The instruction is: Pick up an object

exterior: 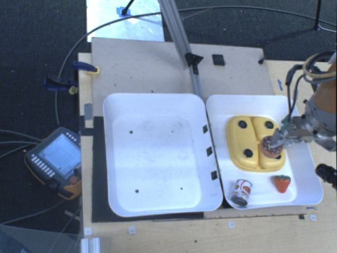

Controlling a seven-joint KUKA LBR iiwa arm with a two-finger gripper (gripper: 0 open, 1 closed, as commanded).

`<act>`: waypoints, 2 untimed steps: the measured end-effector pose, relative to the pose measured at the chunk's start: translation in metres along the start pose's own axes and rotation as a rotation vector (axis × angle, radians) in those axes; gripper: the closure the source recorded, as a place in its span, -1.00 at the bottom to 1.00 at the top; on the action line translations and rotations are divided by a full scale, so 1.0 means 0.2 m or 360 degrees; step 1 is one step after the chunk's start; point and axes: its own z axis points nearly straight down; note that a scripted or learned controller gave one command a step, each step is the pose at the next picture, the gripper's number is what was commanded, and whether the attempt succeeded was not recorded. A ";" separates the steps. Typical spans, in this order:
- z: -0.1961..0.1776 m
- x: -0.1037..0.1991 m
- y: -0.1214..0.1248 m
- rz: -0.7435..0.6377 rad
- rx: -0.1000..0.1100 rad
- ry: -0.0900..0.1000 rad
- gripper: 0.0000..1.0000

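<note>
A fixed camera looks down at a slant on a pale board surface [158,67] that carries two shallow white bins side by side. The left bin [118,194] is on the left of the view. The right bin [221,109] holds four things.

The largest is a yellow tray [242,136], rounded and moulded into two lobes, with dark round spots on its top. It lies in the middle of the right bin. On its right-hand lobe sits a small round brownish object [270,148] with a lighter speckled top; it is too blurred to name.

Near the front wall of the right bin a small can [241,192] lies tilted, with a red and white label whose writing cannot be read. Just to its right, well apart from the yellow tray, is a small red strawberry toy [282,183] with a green cap.

The grey arm [318,115] reaches in from the right edge, with cables looped above its wrist. Its gripper [275,140] is down over the right lobe of the yellow tray, right at the brownish object. Whether the fingers are parted or closed cannot be told from here, nor whether they grip anything.

Left of the surface, a handheld control pendant [55,159] with a lit screen lies on dark carpet [37,36].
</note>
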 end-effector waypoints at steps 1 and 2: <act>0.00 0.22 0.11 -0.0007 0.0006 0.0005 1.00; 0.05 0.49 0.15 -0.0008 0.0011 0.0007 1.00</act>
